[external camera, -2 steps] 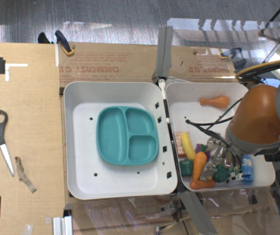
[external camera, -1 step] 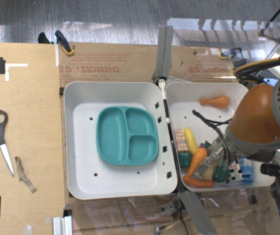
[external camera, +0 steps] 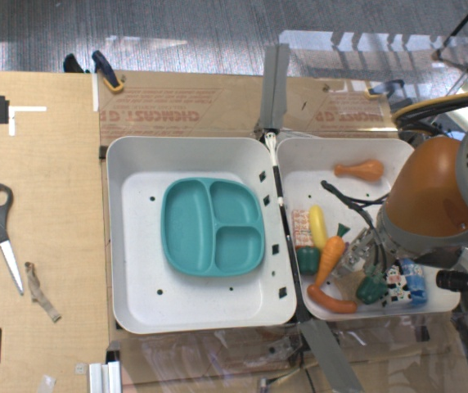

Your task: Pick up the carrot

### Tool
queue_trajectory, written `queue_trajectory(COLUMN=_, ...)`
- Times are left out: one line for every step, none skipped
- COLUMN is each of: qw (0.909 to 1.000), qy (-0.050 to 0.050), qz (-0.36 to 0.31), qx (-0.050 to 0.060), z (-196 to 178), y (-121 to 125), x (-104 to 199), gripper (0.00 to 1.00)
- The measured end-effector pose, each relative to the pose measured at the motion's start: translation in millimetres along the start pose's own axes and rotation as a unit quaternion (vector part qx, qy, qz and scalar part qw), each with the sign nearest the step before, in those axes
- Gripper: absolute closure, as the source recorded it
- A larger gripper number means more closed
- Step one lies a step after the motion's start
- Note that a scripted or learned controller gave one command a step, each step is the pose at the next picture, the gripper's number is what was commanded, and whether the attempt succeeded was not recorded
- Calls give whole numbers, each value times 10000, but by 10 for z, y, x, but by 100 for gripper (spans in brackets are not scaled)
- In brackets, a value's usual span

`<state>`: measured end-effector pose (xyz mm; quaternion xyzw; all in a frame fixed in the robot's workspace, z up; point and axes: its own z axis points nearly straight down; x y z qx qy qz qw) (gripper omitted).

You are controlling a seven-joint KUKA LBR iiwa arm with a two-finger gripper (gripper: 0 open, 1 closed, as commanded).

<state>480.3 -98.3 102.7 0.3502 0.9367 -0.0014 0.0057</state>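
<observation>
The pincer (external camera: 363,252), its state impossible to tell, hovers in the right bin (external camera: 398,150), just right of the carrot (external camera: 329,259), which lies slanted, green top up-right, tip down-left.

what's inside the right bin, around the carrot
The right bin holds the carrot, a yellow corn-like piece, a green item, a sausage, a chicken drumstick and a dark green toy. The arm covers the bin's right part.

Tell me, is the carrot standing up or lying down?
Lying down. The carrot rests slanted on the right bin's floor, green top up by the gripper.
</observation>
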Motion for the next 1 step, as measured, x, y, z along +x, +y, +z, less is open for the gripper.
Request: queue_trajectory(qw=10000, qy=52, qz=77, qx=6, z=-892, y=469, x=419, gripper=100)
